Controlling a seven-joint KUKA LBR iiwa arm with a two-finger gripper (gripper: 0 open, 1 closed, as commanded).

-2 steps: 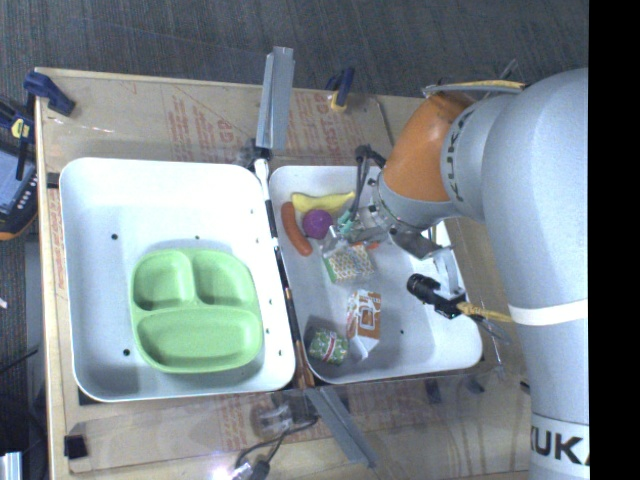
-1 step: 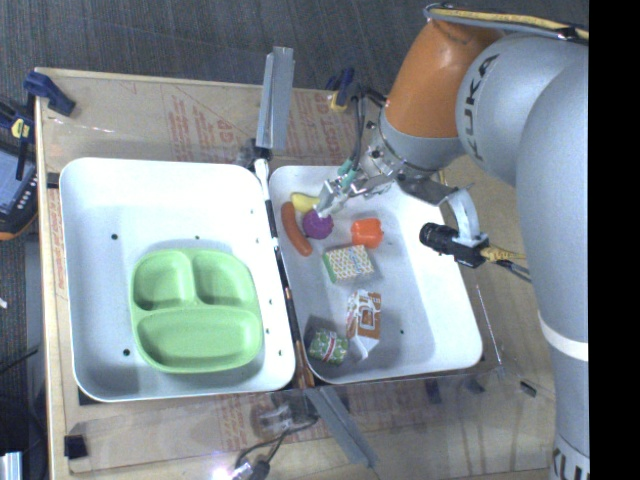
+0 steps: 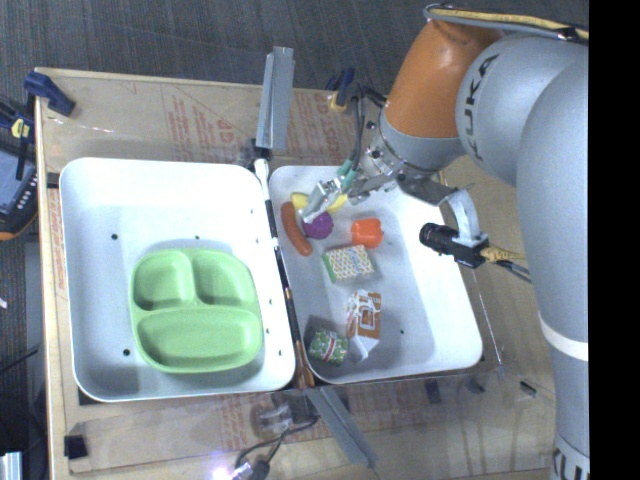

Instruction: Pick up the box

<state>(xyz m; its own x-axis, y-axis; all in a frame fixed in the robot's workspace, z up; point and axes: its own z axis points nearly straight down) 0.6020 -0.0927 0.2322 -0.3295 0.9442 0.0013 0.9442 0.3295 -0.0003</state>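
Note:
A small flat box (image 3: 348,263) with a green and white pattern lies in the middle of the right bin (image 3: 450,318). A second, brown and white carton (image 3: 365,315) lies just below it. My gripper (image 3: 322,201) hangs over the upper left corner of that bin, above a yellow piece (image 3: 336,203) and a purple toy (image 3: 319,226). It stands up and to the left of the patterned box, well apart from it. Nothing is seen held in it.
A red sausage (image 3: 295,228) lies by the bin's left wall, an orange toy (image 3: 367,232) right of the purple one, and a green can (image 3: 327,346) at the lower left. The left bin (image 3: 90,218) holds a green divided tray (image 3: 197,308).

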